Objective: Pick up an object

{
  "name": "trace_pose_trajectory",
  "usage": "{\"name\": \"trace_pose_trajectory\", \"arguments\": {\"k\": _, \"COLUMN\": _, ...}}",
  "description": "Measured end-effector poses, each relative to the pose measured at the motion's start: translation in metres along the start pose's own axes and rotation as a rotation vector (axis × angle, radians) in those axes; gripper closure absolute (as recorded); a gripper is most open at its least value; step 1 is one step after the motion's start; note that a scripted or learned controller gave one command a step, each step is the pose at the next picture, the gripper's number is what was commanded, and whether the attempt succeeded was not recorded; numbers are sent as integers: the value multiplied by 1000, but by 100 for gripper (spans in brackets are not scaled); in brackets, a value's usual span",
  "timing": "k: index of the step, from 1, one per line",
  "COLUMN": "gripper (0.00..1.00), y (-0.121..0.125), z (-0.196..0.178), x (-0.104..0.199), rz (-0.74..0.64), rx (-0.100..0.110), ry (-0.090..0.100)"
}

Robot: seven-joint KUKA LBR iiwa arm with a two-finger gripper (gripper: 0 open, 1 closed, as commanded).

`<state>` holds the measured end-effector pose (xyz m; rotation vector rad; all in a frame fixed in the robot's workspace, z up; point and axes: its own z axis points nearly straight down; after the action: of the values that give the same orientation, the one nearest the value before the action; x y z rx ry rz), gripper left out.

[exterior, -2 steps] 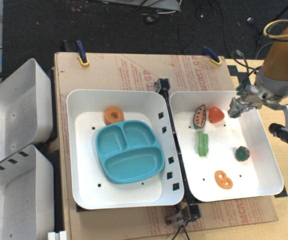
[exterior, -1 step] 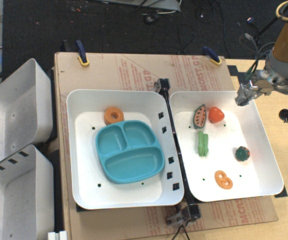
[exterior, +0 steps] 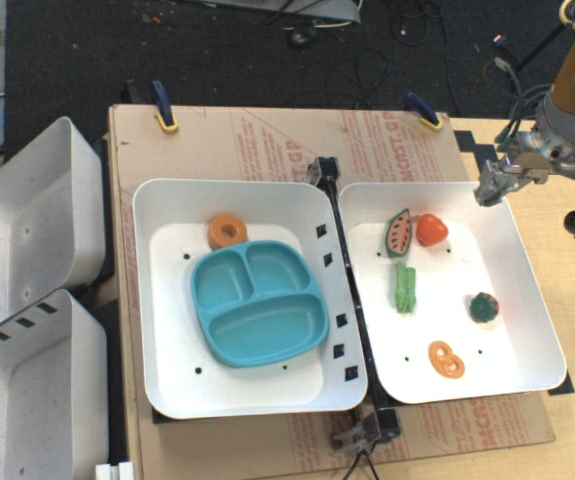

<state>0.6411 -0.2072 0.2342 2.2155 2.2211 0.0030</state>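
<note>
— What lies nearest in the right bin?
— An orange pretzel, then a green ball, a green strip, a melon slice and a tomato.
— And the pick?
— Not begun: the gripper hovers over the far rim, carrying nothing; whether its jaws are spread, I cannot tell.

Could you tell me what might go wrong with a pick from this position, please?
The watermelon slice and red toy lie touching, so a grasp there may catch both or knock one aside. The gripper hovers over the right bin's rim, so a straight descent could strike it. The orange pretzel looks flat, so fingers may slide over it.
</note>
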Motion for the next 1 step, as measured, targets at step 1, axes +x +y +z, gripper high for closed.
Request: {"name": "trace_pose_trajectory", "arguments": {"k": 1, "gripper": 100, "y": -15, "z": -10, "x": 48, "rz": -4, "rx": 4, "ry": 3}}
